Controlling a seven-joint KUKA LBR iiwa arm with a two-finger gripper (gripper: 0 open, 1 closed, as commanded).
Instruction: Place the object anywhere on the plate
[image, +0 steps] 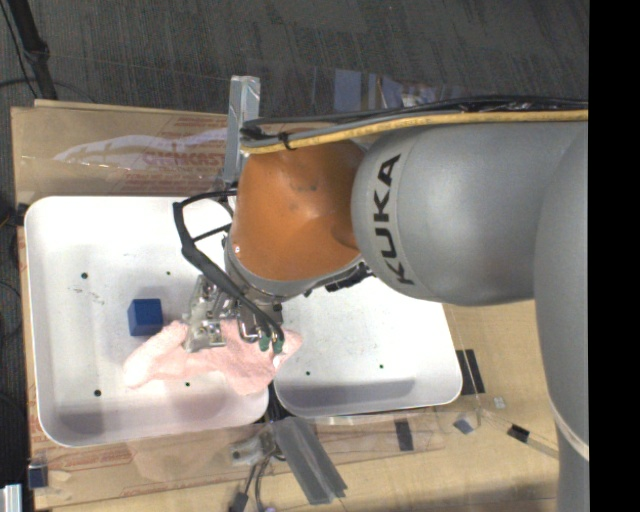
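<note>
We are at the pick: our gripper (208, 328) hangs over the pink plate (200, 365) at lower left; its opening we cannot tell. The blue cube (145, 316) sits just left, ungrasped, needing a leftward reach

A dark grey carpeted floor (150, 45) stretched behind the bench, with a black cable (25, 40) trailing across it at the far left. The bench top (500, 330) was pale wood, part-covered by brown cardboard (120, 150), with strips of black tape (470, 372) near its right side.
</note>
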